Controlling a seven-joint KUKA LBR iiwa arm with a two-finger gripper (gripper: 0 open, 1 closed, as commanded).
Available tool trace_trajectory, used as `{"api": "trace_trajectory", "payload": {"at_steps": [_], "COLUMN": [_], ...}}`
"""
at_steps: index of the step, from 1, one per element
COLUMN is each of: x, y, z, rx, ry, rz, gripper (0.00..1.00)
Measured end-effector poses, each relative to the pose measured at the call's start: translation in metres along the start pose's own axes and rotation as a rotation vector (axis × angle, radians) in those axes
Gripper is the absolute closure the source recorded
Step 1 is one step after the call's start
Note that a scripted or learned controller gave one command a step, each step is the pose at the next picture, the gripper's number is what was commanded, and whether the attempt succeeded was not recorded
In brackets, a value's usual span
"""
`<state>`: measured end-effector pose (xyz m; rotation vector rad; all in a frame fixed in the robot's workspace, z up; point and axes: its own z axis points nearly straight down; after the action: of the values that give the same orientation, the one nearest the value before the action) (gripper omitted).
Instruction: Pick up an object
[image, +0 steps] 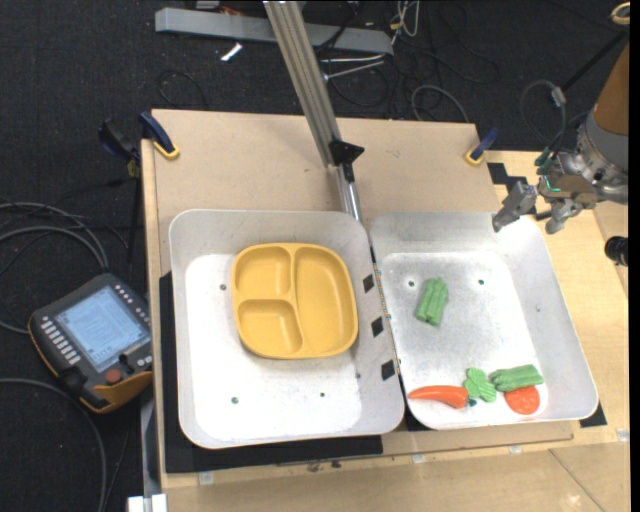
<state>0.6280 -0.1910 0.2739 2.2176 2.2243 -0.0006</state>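
Hovering over the far right corner of the right bin (560, 300), end effector (533, 207) spread open, gripping nothing. Selecting the green block (432, 301) lying alone near the bin's centre, well apart from the cluster at the near edge: orange carrot (440, 396), green leafy piece (481, 385), green pod (517, 377), red piece (523, 400). Centring above the block, aligning across its narrow width, descending straight, closing only once straddling it. Reaching in from the table's right edge, wrist angled downward toward the bin. Leaving the yellow tray (296, 300) in the left bin (200, 300) untouched.
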Motion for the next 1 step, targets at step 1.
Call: {"api": "trace_trajectory", "payload": {"at_steps": [1], "x": [0.0], "y": [0.0], "z": [0.0], "rx": [0.0], "ry": [0.0], "rz": [0.0], "gripper": [0.0]}}
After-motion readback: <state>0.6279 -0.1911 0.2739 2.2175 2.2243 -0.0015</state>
